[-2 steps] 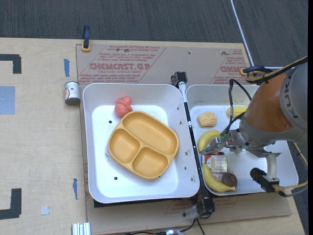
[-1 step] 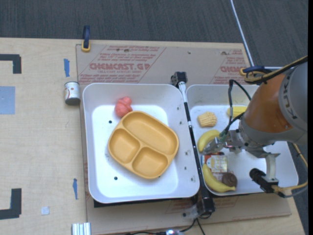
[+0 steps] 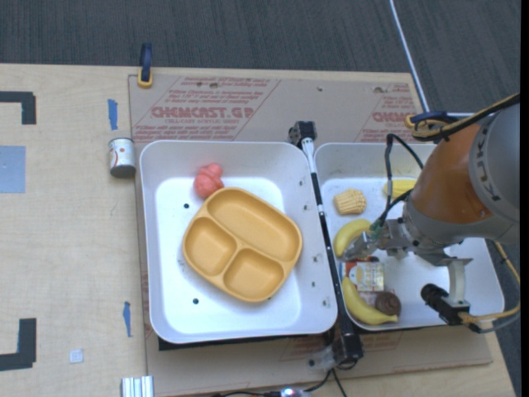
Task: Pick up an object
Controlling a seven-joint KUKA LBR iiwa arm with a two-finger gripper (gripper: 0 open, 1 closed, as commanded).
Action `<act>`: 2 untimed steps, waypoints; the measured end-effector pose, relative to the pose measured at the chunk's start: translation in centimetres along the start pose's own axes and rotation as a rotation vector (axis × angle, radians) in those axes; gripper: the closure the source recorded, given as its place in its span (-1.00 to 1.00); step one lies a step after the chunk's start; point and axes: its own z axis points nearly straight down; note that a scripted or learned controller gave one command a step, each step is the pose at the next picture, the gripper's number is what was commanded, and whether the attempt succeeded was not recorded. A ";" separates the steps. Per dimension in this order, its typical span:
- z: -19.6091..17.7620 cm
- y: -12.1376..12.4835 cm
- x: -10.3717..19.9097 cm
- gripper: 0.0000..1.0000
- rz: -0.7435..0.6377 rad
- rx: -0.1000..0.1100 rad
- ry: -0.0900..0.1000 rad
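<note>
My gripper (image 3: 374, 246) reaches down into the right bin (image 3: 488, 300), its tip low among the objects near that bin's left side. Right beside the tip lies a yellow banana (image 3: 350, 236), and just below it a small printed packet (image 3: 369, 276). A second banana (image 3: 360, 306) curves along the bin's front left corner with a brown round piece (image 3: 386, 304) resting on it. A corn cob (image 3: 350, 200) lies farther back, and a yellow object (image 3: 401, 187) is partly hidden behind the arm.
The left bin (image 3: 161, 222) holds a yellow divided plate (image 3: 241, 244) and a pink object (image 3: 208, 179) at its back. The orange-banded arm (image 3: 455, 193) covers much of the right bin. A small can (image 3: 121, 155) stands on the bench left of the bins.
</note>
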 end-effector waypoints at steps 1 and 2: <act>-0.1 -0.2 0.0 -1.00 0.000 -0.003 0.000; -0.1 -1.0 0.1 -1.00 -0.001 -0.006 0.001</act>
